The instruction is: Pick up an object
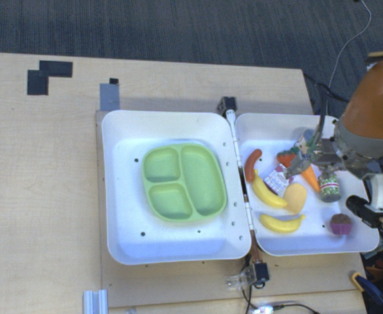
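The wooden bench point(41, 195) carries two shallow white bins side by side. The left bin point(123, 241) holds a green three-compartment tray point(183, 182) lying flat in its middle. The right bin point(309, 241) holds a cluster of toy foods. The grey arm with its orange band point(374, 103) reaches in from the right, and its gripper point(307, 157) hangs low over the upper part of the cluster; whether it grips anything cannot be told. Directly by the gripper lie a carrot point(310, 177) and a red piece point(285, 157). Just below sit two bananas point(268, 194) point(282, 223), a yellow lemon point(295, 197), a sausage point(251, 164), a small green-labelled bottle point(329, 187) and a purple fruit point(340, 224).
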### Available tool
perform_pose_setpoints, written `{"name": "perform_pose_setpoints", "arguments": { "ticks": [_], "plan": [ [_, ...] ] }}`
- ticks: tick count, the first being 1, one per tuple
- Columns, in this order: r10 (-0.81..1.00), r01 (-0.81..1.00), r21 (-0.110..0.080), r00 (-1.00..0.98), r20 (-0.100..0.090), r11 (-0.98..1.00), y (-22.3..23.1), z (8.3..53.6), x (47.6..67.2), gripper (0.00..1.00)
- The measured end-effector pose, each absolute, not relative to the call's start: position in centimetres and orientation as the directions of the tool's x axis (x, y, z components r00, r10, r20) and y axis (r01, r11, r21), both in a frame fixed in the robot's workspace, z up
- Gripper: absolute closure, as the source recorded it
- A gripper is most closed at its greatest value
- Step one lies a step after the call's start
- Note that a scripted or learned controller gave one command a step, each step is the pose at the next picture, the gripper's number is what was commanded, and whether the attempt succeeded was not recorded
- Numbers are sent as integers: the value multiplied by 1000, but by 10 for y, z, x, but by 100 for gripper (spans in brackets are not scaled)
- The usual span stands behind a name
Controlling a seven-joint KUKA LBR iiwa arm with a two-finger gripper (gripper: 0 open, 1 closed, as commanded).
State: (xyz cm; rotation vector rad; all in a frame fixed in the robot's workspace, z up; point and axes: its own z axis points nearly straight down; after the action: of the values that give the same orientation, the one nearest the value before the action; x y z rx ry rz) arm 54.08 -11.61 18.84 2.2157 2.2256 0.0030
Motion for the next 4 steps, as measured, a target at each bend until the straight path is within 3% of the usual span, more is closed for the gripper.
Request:
{"name": "perform_pose_setpoints", "arguments": {
  "ticks": [1, 2, 3, 4],
  "plan": [
    [1000, 1000, 4, -3, 0, 3, -100, 95, 564, 0],
    [1000, 1000, 6, -4, 1, 4, -99, 105, 565, 100],
    [1000, 1000, 3, -5, 2, 5, -29, 185, 504, 100],
    [1000, 1000, 7, -7, 2, 7, -29, 195, 505, 100]
  ]
}}
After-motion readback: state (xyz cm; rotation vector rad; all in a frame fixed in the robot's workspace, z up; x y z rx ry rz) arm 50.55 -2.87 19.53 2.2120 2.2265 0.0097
